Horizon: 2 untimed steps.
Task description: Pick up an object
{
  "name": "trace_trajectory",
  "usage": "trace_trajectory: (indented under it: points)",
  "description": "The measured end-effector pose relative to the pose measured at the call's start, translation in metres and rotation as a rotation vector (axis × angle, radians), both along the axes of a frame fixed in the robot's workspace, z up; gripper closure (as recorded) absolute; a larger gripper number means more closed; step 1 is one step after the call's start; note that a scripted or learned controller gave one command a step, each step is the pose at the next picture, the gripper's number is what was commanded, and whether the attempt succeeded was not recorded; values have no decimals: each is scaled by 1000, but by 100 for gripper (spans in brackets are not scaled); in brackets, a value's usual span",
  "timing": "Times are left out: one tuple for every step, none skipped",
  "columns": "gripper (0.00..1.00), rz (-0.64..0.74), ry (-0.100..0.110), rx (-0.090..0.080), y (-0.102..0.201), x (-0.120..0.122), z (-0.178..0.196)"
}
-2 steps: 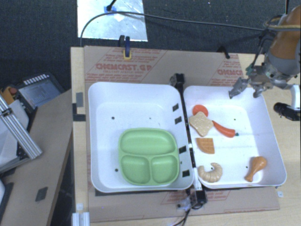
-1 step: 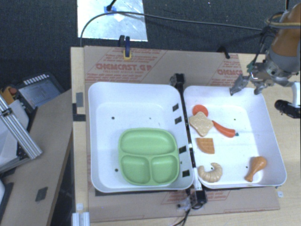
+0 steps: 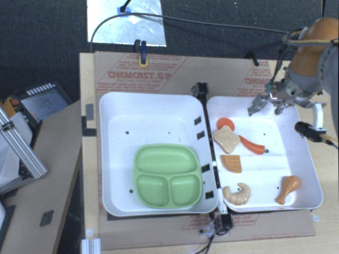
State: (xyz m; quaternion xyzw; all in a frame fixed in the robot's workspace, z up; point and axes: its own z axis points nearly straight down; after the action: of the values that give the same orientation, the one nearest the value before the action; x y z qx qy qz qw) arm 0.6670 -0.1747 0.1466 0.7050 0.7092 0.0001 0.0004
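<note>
Your gripper [image 3: 269, 105] hangs over the far edge of the right bin [image 3: 302, 157], toward its far right corner, with its two fingers [image 3: 256, 106] spread apart and nothing between them. The arm [image 3: 312, 52] comes in from the right, its orange band just above the wrist.

Nearest the gripper in that bin you have a tomato [image 3: 225, 124] by the far left side, touching a bread slice [image 3: 226, 139] just in front of it. A carrot [image 3: 252, 145] lies beside the bread, pointing toward the bin's middle. In front of the bread sits an orange wedge [image 3: 232, 163]. Along the near edge, a croissant [image 3: 237, 194] lies toward the near left corner and a drumstick [image 3: 287, 188] toward the near right corner, well apart from each other. None of these touches the gripper.

In the left bin [image 3: 116, 142] you see a green divided plate [image 3: 168, 175], resting against the near right part of the floor.

Both bins sit side by side on a cardboard sheet [image 3: 159, 73] covering the bench.
</note>
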Motion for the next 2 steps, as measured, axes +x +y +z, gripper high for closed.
trace_trajectory:
  points:
    - [0, -4, 1, 0, -5, -5, -58]
    - [0, -2, -2, -1, -5, -4, -61]
